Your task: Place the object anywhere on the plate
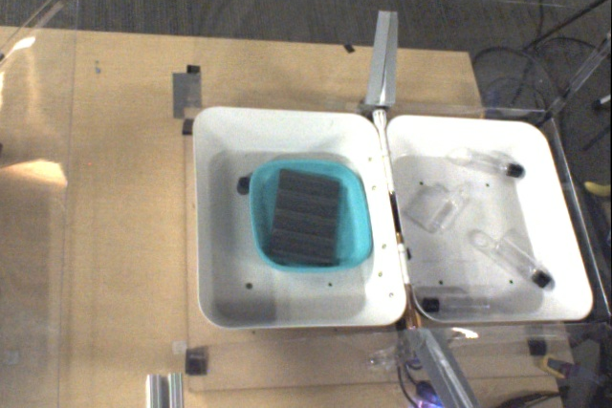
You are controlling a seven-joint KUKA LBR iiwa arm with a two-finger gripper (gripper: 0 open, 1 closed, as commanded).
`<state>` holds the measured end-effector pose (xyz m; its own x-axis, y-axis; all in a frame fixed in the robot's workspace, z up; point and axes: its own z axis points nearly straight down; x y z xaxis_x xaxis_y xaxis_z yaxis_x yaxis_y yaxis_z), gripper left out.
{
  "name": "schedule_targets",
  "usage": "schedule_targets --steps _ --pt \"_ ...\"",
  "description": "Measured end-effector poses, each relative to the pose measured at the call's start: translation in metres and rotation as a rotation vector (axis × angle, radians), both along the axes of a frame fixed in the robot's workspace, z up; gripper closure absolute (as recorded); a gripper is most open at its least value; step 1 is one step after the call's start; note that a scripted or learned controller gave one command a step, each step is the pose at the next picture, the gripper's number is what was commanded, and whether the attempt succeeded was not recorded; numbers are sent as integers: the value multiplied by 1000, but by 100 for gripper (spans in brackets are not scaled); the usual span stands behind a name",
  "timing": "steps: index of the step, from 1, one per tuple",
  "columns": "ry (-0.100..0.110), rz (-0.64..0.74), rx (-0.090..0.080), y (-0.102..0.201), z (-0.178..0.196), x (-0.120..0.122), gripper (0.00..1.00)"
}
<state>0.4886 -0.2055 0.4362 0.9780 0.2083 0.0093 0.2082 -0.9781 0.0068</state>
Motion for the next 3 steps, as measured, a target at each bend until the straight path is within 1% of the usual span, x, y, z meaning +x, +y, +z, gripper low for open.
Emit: schedule_targets --steps 1,2,3 --pt "0 0 -1 0 0 0 0" --pt "4 1 1 1 -1 86 0" --pt "4 -4 2 0 0 36 0"
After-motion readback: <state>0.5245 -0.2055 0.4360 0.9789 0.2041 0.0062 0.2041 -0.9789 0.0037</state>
